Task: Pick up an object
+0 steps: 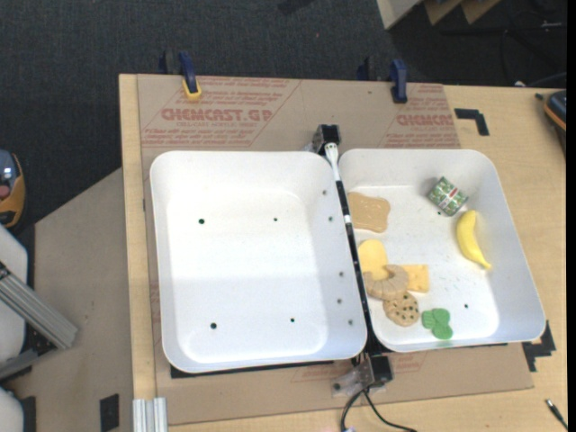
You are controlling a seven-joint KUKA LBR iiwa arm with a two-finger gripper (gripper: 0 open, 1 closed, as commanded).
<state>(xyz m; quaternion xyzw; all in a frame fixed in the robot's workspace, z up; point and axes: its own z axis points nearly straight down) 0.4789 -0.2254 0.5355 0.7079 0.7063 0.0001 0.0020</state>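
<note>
The right bin point(504, 241) holds several toy food pieces. A tan bread slice point(369, 211) lies near its left wall. Below it sit a yellow round piece point(373, 256), an orange cheese square point(416, 278), a tan lumpy piece point(388, 285) and a chocolate-chip cookie point(401, 310). A green leafy piece point(437, 323) rests near the front rim. A yellow banana point(472, 239) lies toward the right side, with a green-and-white packet point(447, 195) just above it.
The left bin point(180, 187) stands beside the right one, their walls touching along the middle. Both rest on a brown cardboard sheet point(270, 106) held by two blue clamps at the back. Cables run off the front edge.
</note>
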